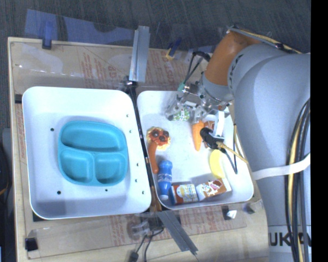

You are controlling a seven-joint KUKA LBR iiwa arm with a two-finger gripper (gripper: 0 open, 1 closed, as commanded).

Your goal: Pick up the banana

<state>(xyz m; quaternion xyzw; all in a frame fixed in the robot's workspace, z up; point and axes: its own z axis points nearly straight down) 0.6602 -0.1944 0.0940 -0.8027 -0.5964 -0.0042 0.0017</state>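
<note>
Two white bins sit side by side before us: the left bin [35, 146] holds a blue divided tray [93, 152], and the right bin [153, 105] holds the clutter. We see the gripper [188, 107] low over the right bin's far end, at about twelve o'clock within that bin, with the orange band [221, 53] and grey arm [273, 102] rising behind it. How its jaws stand we cannot tell; metal parts and cables mask them. The banana [216, 164] lies near the bin's right wall, at roughly five o'clock from the gripper and apart from it, partly crossed by a thin cable. Between them lies a carrot [197, 135]. An orange toy [157, 138] and a blue bottle [164, 180] lie along the bin's left side, and two small cartons [199, 190] rest against the near wall at six o'clock.
</note>
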